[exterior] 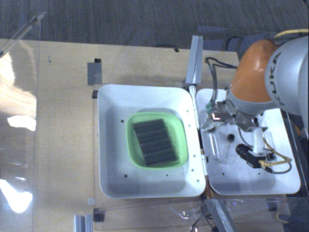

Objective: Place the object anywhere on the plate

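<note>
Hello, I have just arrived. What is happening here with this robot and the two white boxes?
A grey arm with an orange band reaches in from the right and hangs over the right bin. Its gripper is low near that bin's left wall; what it is doing there is hard to tell. In the left bin sits a green plate, and a dark ribbed block lies flat on it.

A pale wooden bench (58, 129) fills most of the view, its top edge running straight below a strip of dark grey carpeted floor (120, 8). Bright patches of light (19, 122) glare on the bench's left side, with a smaller one near its lower left corner. A small grey bracket (95, 72) sits on the bench surface toward its upper middle.
</note>
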Controlling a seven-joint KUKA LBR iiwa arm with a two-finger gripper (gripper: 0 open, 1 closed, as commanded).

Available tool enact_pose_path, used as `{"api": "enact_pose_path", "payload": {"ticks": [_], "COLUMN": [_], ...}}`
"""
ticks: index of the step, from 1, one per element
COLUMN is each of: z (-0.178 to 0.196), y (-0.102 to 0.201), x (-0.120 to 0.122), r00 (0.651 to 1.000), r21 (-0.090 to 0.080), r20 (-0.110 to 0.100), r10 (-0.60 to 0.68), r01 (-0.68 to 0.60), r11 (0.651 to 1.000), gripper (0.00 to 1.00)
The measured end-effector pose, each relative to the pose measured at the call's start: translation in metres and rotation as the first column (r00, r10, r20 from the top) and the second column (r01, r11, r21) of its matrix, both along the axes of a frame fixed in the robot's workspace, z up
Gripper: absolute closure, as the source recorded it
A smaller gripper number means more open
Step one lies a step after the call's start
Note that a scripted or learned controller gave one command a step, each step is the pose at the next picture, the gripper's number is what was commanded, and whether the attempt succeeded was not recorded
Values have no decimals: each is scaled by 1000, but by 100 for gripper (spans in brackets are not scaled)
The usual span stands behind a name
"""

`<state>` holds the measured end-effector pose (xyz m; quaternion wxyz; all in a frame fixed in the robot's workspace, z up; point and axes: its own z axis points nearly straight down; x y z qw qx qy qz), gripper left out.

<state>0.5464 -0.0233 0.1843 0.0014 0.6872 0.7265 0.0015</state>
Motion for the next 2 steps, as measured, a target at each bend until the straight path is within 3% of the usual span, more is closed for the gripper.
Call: {"api": "enact_pose_path", "payload": {"ticks": [1,2], "z": [17,17], "y": [68,68], "x": [-18,-18], "r00": [997,997], "r21": [0,0], "r20": [1,1], "r10": [83,82], "r01": [-83,-82], "r11": [997,997], "gripper": [100,0]}}
